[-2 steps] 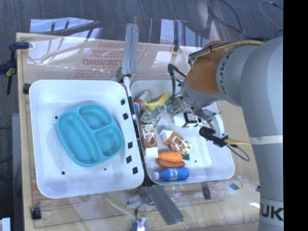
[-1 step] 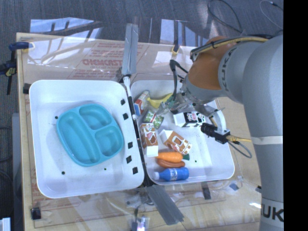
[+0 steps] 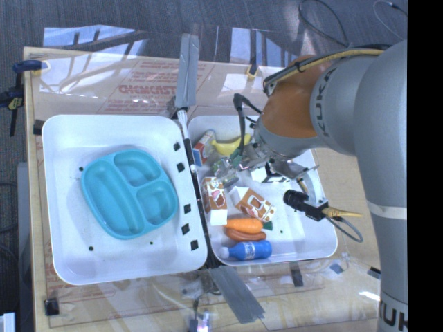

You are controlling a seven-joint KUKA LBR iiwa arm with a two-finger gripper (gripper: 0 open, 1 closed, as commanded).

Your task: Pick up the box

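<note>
Right bin [image 3: 325,244]: pincer [image 3: 232,163] above box [image 3: 253,204].

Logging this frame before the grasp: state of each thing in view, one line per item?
gripper: low in the right bin, among the items; finger state unclear
box: lying tilted on the bin floor, not held
second box: lying by the divider
carrot: lying flat
blue bottle: on its side
banana: lying at the bin's far end
blue tray: flat in the left bin, right side up
</note>
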